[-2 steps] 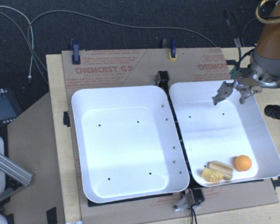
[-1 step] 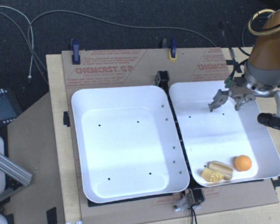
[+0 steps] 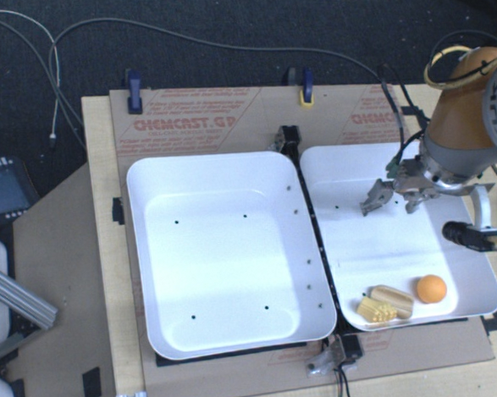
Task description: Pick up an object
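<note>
Our arm: an orange band, a grey wrist and a metal claw

We see a rounded orange band (image 3: pixel 467 106) on the arm, with a pale yellowish cable looped over its far side. Below it sits the grey wrist (image 3: pixel 462 157), a smooth, drum-shaped section. Thin dark cables run along the left of the band towards the wrist. Our gripper (image 3: pixel 393 200) is dull grey metal, built of short angular links with pointed tips, and its small parts look dark and blurred.
</note>
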Motion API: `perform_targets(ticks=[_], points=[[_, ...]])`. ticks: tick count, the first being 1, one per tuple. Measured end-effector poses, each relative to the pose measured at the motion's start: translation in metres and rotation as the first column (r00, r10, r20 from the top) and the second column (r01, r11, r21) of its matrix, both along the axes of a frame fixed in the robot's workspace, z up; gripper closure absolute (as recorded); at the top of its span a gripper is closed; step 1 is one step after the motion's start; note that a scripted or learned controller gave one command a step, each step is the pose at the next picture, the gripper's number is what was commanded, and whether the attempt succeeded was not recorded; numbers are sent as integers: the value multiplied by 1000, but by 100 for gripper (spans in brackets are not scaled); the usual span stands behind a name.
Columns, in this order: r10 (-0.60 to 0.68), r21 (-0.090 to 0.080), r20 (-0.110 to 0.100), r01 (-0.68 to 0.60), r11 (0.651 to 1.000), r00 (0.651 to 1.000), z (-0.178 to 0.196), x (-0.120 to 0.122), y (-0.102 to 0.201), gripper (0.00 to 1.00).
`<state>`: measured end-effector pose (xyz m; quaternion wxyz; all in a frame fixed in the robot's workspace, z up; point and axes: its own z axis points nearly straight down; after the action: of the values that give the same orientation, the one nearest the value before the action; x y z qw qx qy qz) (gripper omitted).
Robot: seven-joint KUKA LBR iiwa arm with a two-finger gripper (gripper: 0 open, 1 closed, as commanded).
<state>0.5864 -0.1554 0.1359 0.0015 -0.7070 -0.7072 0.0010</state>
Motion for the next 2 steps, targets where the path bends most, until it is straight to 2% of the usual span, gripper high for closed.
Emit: perform_targets(ticks=[1, 2], points=[[0, -1, 6, 0, 1000, 1000, 13, 1, 0, 100], [0, -2, 10, 0, 1000, 1000, 72, 10, -5, 100]])
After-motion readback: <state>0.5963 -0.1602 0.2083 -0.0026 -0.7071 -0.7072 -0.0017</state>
